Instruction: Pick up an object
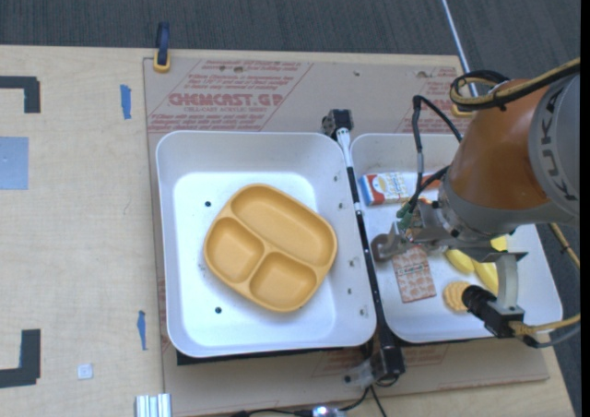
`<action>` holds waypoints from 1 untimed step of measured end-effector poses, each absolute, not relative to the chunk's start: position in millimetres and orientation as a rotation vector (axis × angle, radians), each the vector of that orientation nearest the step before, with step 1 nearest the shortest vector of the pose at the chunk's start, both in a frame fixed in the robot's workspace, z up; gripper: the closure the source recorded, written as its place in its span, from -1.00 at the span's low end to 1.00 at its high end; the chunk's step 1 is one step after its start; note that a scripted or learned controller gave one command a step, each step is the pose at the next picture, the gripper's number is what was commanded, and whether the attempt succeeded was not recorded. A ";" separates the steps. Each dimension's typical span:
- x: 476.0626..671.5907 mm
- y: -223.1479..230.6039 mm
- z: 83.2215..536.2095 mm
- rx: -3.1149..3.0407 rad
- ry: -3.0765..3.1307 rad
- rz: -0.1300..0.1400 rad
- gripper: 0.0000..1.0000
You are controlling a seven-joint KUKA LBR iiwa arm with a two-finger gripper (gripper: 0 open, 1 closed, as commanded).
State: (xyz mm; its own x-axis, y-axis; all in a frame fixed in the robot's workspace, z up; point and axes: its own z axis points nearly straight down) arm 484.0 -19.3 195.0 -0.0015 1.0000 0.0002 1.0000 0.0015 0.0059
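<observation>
We look down on two shallow white bins side by side on a bench. The grey arm w/ orange band (502, 161) reaches in from the right and hangs over the right bin (546, 314). The gripper (398, 238) sits low by that bin's left wall, beside a small tan packet (413, 275); we cannot tell how far open it is or whether it has hold of anything, since the wrist hides most of it.

In the right bin we see a red-and-white carton (387, 187) near the back, yellow pieces (472, 264) partly under the arm, and a small yellow ridged piece (455, 294) toward the front. Print on the carton and packet is too small to read.

The left bin (175, 221) holds a yellow divided plate (268, 247) w/ three compartments, roughly centred, w/ bare white floor all round it.

The brown board (230, 97) behind the bins carries red print; "CHEMCAST" is legible, the rest too fine. Blue tape marks (125, 101) lie on the bench at left.
</observation>
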 end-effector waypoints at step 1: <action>485.7 -18.8 205.2 2.214 2.219 0.011 1.00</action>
